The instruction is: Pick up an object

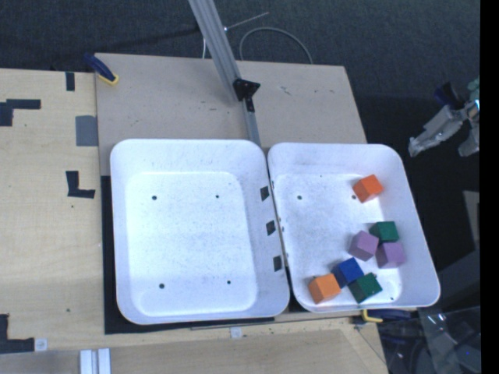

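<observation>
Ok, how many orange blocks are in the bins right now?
2, both in the right bin: one orange block alone near the far side, another at the near edge beside the blue block.

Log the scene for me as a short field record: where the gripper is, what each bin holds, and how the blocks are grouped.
gripper: at the view's right edge, outside the bins, nothing seen between its fingers
left bin: no blocks seen in it
right bin: seven blocks
lone block: orange block, apart near the far right side
cluster: purple block, second purple block, green block, blue block, second orange block, second green block, packed close in the near right corner
task state: no block lifted yet
</observation>
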